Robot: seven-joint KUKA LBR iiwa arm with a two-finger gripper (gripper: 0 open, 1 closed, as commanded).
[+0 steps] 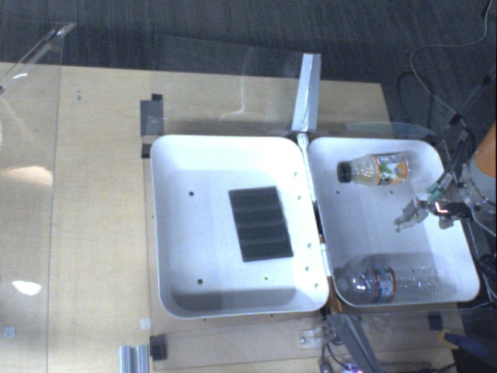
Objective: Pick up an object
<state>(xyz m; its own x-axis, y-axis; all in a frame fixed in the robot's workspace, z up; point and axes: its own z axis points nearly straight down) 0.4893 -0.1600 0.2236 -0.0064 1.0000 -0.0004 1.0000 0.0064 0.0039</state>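
- The left bin (178, 231), smooth white with rounded corners, held a flat black ribbed pad (260, 223).
- The right bin (353, 231) held a small bottle (373, 170) with an orange label and a clear plastic bottle (386, 281), both lying down.
- The gripper (415, 213) hung spread and empty between the bottles.

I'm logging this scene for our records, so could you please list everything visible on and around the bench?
Bench: one, pale wood, under both bins.
White bins: two, side by side; left bin, right bin.
Dark ribbed pad: one, black, lying flat in the middle of the left bin.
Small bottle: one, clear with orange label and dark cap, lying on its side at the far end of the right bin.
Clear bottle: one, transparent with a dark label, lying on its side at the near end of the right bin.
Arm's jaws: one set, grey, above the right bin between the two bottles, holding nothing visible.
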